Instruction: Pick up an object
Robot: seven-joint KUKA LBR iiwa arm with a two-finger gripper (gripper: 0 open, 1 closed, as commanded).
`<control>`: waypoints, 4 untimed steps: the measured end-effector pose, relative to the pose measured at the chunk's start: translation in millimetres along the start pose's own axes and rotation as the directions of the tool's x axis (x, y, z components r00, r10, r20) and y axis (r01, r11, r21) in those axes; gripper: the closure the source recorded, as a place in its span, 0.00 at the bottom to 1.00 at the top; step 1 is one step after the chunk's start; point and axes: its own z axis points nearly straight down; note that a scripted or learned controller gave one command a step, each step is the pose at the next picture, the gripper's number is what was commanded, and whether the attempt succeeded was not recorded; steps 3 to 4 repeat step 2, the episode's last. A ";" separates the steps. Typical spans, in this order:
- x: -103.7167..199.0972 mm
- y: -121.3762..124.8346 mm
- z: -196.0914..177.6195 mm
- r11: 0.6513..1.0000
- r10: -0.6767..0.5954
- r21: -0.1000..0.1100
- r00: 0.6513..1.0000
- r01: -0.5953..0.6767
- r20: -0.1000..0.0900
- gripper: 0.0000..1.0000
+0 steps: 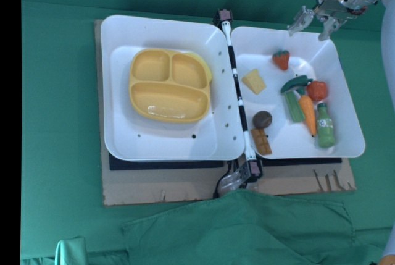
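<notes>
My gripper (313,24) hangs open above the back edge of the right bin (349,134), with nothing between its fingers. Below it in that bin lie a strawberry (281,59), a yellow cheese wedge (253,81), a red tomato (316,91), a dark green cucumber (295,83), a carrot (308,114), a light green stick (294,107), a green bottle (324,126), a brown ball (262,119) and a brown waffle piece (261,141). The strawberry is the closest item to the gripper, forward and to its left.
The left bin (120,134) holds a yellow divided plate (169,85). A hinged divider bar (236,91) runs between the bins. Both bins rest on a cardboard sheet (154,186) on green cloth.
</notes>
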 end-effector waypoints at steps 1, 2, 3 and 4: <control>2.2 -29.5 98.7 1.000 -0.001 0.004 1.000 0.001 -0.003 0.00; 0.4 -25.7 79.3 1.000 0.001 -0.012 1.000 -0.001 0.003 1.00; 0.4 -25.7 79.3 1.000 0.001 -0.012 1.000 -0.001 0.003 1.00; 0.4 -25.7 79.3 1.000 0.001 -0.012 1.000 -0.001 0.003 1.00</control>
